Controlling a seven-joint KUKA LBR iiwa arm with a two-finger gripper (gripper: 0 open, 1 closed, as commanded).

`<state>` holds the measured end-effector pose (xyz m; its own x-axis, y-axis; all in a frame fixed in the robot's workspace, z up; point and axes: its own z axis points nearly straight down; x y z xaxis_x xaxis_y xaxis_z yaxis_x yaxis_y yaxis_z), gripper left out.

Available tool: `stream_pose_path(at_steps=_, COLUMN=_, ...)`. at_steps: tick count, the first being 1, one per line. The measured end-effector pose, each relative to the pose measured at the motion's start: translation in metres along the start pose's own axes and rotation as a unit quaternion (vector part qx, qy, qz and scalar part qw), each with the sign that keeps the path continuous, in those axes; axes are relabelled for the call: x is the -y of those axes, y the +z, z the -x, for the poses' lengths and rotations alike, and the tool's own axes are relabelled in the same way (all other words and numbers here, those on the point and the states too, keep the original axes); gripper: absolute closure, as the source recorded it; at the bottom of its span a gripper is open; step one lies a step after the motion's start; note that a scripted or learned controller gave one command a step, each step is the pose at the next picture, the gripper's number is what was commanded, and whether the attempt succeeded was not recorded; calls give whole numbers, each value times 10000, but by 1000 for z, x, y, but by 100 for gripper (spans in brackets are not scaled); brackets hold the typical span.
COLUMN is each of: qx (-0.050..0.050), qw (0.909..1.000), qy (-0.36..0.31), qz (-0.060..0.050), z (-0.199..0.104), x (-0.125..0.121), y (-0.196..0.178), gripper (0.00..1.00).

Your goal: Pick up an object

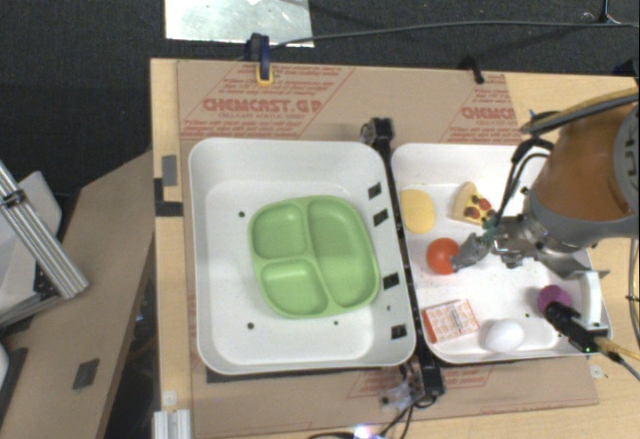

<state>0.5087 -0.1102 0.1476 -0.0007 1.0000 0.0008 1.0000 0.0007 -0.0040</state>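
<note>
While low in right bin (pixel 500 159), end effector (pixel 468 254) beside red ball (pixel 442 255).

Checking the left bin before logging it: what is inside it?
The left bin holds a green divided plate, lying flat near its middle. Whatever lies under the plate is covered.

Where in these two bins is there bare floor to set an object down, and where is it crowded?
Free: the left bin floor around the green plate, widest along its left wall. Crowded: the right bin, with lemon, tomato, pizza slice, box, egg and gripper.
</note>
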Motion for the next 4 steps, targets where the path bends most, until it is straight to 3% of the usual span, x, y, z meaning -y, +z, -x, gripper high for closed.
stream_pose_path(at_steps=1, qx=-3, qw=10000, qy=-3, qz=-5, z=3, x=4, y=62, gripper=0)
stream_pose_path(at_steps=2, qx=4, qw=10000, qy=-5, qz=31, z=3, x=2, y=48, gripper=100)
stream_pose_path(at_steps=4, qx=12, qw=10000, qy=-24, qz=66, z=-7, x=-4, y=-77, gripper=100)
